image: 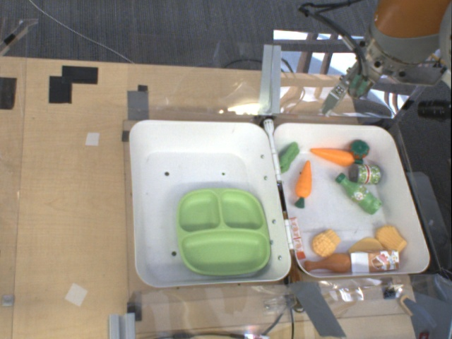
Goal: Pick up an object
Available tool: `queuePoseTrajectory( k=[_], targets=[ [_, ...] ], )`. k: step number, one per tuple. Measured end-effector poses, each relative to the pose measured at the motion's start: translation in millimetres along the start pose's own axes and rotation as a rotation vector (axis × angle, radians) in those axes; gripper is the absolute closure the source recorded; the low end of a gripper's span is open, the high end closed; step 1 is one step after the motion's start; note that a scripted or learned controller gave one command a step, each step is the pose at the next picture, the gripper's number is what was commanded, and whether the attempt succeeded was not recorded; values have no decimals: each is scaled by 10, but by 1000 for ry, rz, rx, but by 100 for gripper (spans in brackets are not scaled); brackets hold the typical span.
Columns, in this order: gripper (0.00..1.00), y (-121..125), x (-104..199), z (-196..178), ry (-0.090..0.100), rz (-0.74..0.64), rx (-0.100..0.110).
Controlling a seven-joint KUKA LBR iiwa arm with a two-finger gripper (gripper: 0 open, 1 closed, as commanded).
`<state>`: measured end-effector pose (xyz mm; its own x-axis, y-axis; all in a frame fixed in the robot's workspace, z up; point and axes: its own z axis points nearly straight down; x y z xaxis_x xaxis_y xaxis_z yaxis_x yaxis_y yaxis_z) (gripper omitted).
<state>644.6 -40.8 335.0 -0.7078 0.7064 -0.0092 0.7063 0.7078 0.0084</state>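
The jaws (344,90) hung above the far edge of the right bin (408,189), holding nothing; whether they stood apart or together could not be told. The nearest pickable thing, a large carrot (332,155), lay just below them in the view, inside the bin, its long axis running across the bin. A smaller carrot (304,181) lay further down-left, roughly upright in view.
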Motion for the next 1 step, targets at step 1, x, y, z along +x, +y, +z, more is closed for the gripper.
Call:
queuePoseTrajectory(
  k=[1],
  targets=[
    [100,-97,757,804,10,85,7]
  ],
)
